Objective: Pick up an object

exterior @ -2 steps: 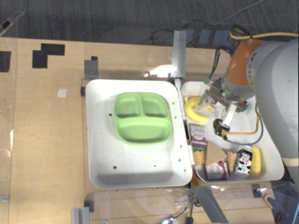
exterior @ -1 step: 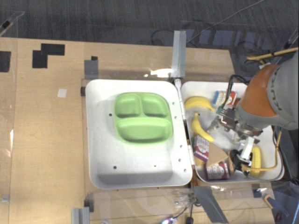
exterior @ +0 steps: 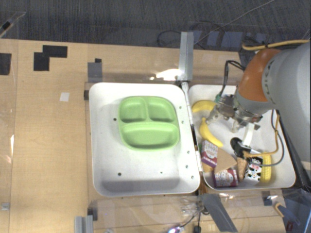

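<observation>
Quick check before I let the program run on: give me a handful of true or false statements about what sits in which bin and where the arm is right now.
1. A green divided plate lies in the left bin. True.
2. The banana lies in the left bin. False: it lies in the right bin, near its left wall.
3. The gripper is over the right bin. True.
4. The green divided plate is stacked on the banana. False: they are apart, in separate bins.
5. Small packaged items cluster at the right bin's near edge. True.
</observation>
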### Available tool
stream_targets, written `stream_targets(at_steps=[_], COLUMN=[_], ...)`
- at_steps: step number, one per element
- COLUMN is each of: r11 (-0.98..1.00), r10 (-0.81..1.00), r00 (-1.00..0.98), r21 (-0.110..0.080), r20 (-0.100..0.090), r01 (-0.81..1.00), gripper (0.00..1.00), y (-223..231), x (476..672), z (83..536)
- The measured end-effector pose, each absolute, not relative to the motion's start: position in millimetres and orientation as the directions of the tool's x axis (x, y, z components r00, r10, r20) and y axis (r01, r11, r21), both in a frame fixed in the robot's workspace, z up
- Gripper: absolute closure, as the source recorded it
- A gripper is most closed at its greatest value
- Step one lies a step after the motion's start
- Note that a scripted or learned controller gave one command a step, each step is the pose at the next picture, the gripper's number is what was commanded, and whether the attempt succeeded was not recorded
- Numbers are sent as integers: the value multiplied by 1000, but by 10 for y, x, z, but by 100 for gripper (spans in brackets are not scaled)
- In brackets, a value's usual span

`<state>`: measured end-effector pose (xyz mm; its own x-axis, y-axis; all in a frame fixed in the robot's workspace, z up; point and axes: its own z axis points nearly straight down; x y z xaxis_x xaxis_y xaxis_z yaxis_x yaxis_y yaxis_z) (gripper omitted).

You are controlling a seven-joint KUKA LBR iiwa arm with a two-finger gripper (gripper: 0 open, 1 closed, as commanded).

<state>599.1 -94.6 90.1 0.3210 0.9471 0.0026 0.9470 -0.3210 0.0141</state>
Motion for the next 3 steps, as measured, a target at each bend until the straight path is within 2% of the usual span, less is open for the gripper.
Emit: stream_targets(at_steps=[1,2,3], r11=[-287,-192,20], r10=[958,981,1000], r00=[287,192,-20], r21=[18,25,25], r20=[4,3,0], r01=[958,981,999], gripper=[0,0,0], y=[-908,-999,-1226], x=[5418,5079,4959], z=[912,917,917])
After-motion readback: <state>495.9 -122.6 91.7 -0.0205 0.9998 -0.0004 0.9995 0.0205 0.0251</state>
